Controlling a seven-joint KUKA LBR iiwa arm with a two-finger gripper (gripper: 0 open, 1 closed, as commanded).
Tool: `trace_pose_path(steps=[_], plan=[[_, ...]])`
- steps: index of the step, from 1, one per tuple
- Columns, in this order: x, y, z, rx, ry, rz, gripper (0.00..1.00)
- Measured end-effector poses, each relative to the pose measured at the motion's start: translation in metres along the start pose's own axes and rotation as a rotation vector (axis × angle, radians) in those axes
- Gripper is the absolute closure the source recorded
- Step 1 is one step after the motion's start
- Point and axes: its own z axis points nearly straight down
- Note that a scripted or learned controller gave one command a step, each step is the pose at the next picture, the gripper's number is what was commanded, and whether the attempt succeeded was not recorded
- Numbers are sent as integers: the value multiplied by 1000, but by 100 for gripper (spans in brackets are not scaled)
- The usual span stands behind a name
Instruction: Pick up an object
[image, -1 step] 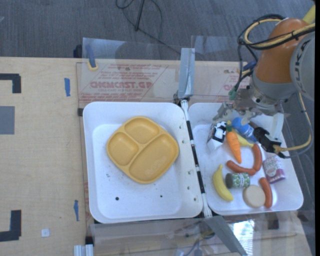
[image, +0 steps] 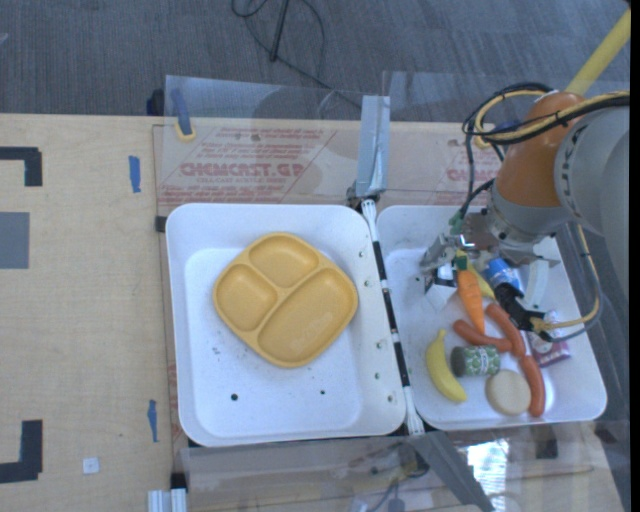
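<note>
An orange carrot (image: 470, 294) lies in the right bin (image: 585, 400), right of centre in the frame, just below the gripper (image: 445, 255); whether the gripper grasps anything cannot be told. Lower in that bin sit a banana (image: 444, 368), red sausages (image: 515, 345) and a pale round piece (image: 508, 392); the left bin (image: 190, 330) holds a yellow divided plate (image: 285, 298).

Left bin (image: 200, 400) holds a yellow divided plate (image: 286, 298), lying flat near its middle. Right bin (image: 590, 395) holds a carrot (image: 470, 298), banana (image: 443, 368), green can (image: 476, 361), round tan piece (image: 508, 392) and red sausages (image: 520, 355), clustered toward the near side. Arm (image: 540, 170) reaches in from the right; pincer (image: 445, 258) is low at the bin's far-left part, just beside the carrot's top.
</note>
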Motion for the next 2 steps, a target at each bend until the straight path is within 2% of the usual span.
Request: trace_pose_path(steps=[1,2], plan=[[-2,3,-16,-10,-2,3,100],[62,33,-133,6,-1,97,100]])
